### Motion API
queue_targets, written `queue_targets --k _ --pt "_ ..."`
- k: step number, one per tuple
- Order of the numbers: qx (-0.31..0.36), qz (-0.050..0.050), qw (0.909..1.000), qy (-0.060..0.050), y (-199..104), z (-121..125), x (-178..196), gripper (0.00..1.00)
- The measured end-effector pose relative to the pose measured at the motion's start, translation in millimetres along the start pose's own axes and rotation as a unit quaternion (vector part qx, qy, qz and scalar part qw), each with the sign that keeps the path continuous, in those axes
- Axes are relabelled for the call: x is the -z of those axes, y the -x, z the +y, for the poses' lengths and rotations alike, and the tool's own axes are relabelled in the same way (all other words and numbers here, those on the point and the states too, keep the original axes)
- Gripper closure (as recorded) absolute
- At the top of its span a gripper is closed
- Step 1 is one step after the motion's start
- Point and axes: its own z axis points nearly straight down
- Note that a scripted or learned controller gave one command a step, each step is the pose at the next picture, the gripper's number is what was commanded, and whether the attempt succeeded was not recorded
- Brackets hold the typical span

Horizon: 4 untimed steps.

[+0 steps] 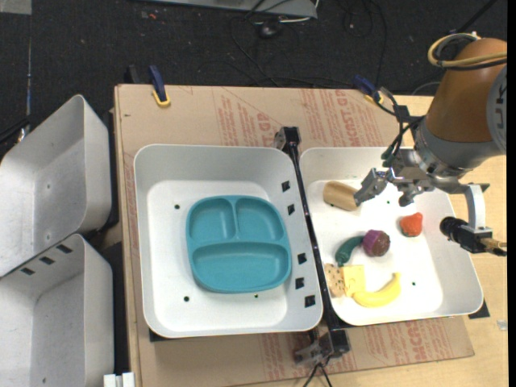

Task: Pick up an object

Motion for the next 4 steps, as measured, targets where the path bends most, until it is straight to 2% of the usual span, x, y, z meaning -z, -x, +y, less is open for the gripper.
queue_targets --k 1,2,3,4 --pt "0.001 -0.001 1.0 0.006 0 3 7 0.0" --pt "0.0 -0.001 1.0 0.004 3 1 -57 0.0" --pt "0.0 -0.001 1.0 0.005 0 10 -115 0.0" --pt "0.0 -0.001 1.0 0.006 -1 10 -128 0.0"
